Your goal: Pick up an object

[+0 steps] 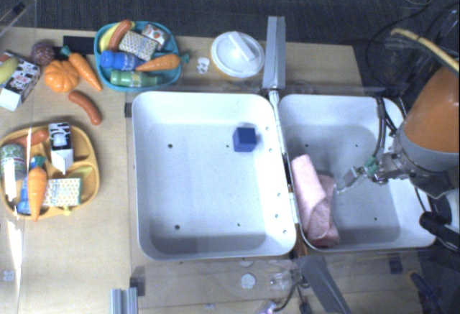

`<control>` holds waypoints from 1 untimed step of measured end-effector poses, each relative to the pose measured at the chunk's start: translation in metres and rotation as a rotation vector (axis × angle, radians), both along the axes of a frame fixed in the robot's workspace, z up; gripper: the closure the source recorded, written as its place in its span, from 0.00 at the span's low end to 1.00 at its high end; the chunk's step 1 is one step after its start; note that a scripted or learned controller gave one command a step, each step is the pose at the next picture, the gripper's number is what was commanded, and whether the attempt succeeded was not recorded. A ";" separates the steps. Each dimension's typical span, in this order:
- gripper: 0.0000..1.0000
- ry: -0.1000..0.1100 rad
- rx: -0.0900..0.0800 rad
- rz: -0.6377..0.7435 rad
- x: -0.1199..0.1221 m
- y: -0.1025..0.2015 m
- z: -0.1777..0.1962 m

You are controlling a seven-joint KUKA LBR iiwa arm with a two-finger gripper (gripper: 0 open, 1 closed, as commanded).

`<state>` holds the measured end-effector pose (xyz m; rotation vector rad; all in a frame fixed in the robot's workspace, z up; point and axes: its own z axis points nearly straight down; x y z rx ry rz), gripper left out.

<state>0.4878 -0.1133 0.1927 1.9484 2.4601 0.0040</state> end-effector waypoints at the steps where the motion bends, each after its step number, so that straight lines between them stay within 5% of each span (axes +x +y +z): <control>1: 0.00 -0.015 -0.003 0.118 0.050 0.008 -0.100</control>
